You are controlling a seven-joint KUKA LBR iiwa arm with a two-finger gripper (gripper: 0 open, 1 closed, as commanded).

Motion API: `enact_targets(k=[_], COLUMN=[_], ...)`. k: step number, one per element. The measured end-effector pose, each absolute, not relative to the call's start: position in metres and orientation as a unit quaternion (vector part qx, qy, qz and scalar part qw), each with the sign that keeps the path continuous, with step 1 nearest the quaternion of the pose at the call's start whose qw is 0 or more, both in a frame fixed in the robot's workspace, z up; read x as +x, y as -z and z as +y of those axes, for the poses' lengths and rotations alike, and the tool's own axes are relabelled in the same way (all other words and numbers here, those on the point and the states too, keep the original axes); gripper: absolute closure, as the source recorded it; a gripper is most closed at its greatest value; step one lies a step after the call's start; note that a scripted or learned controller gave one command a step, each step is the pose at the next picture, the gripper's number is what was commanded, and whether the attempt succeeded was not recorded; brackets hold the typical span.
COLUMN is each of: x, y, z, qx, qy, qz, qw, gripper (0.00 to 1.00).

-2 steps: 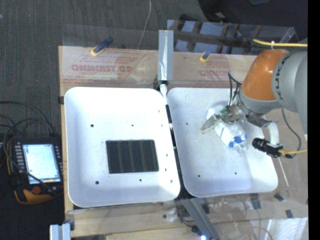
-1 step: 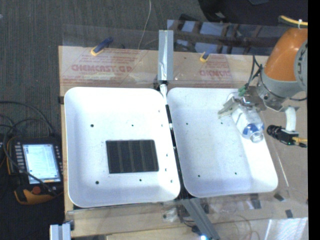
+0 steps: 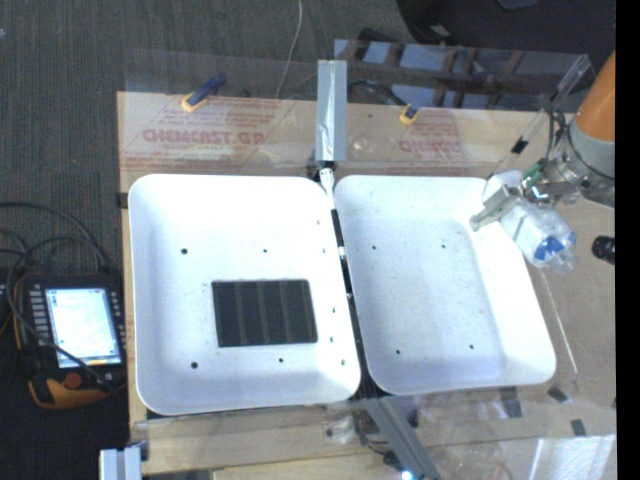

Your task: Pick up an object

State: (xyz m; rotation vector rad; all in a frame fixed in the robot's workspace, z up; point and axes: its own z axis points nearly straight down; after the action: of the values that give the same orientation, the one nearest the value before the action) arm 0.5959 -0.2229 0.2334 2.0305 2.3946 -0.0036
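White bins (image 3: 440, 298), ribbed dark slab (image 3: 265, 312)

From my seat the right bin (image 3: 440, 298) has its whole floor open, so there's loads of room to drop in. In the left bin (image 3: 175, 228) a dark ribbed slab (image 3: 264, 312) lies flat near the front, open floor all around it. The raised rims meet between the bins. End effector (image 3: 505, 200) hangs over the right bin's far right rim.
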Motion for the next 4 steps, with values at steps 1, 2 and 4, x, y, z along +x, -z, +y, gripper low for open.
enact_targets(k=[1,2,4], x=[0.546,0.568,0.54], y=[-0.291,-0.205,-0.17], z=[-0.223,-0.222,-0.222], qx=[0.665,0.618,0.584], qy=[0.0004,0.0004,0.0002], qz=[0.747,0.786,0.812], qw=[0.0,0.0,-0.001], gripper=[0.0,0.0,0.0])
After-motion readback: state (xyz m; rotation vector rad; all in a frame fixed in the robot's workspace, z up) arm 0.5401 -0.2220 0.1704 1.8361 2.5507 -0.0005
